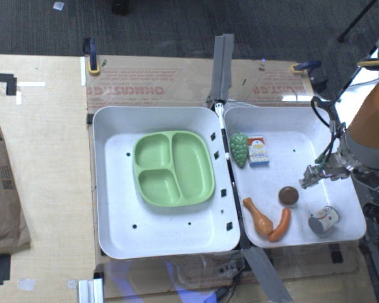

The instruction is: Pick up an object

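Gripper (311, 177) hanging over the right bin (290, 124), can't tell what it's doing

Brown ball (288, 196) sits just left of it, nothing visibly held. Looks small, firm, probably rolls, so I'd pinch it across the middle.

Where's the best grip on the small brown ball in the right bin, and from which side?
Probably straight down from above, jaws across the middle of the brown ball. It sits apart from the sausage and the cup, so both flanks look free.
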### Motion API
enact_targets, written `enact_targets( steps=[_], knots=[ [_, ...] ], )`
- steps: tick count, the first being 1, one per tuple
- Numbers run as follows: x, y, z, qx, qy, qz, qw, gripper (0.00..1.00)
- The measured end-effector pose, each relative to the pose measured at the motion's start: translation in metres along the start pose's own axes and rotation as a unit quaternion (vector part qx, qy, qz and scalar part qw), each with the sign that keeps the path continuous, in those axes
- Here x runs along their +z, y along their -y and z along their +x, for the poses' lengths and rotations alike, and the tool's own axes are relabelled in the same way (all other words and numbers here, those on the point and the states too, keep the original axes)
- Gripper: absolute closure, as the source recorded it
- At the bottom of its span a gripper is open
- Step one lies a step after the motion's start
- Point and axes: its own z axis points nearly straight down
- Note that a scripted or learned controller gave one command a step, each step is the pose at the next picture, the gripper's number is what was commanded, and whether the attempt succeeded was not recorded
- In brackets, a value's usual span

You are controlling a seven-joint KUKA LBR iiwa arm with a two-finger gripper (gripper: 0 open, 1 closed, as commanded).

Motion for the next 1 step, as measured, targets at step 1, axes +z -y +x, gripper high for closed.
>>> enact_targets(
  steps=[1],
  knots=[
    [0.0000,-0.0001,0.0001,0.000,0.000,0.000,1.0000,0.00]
  ],
)
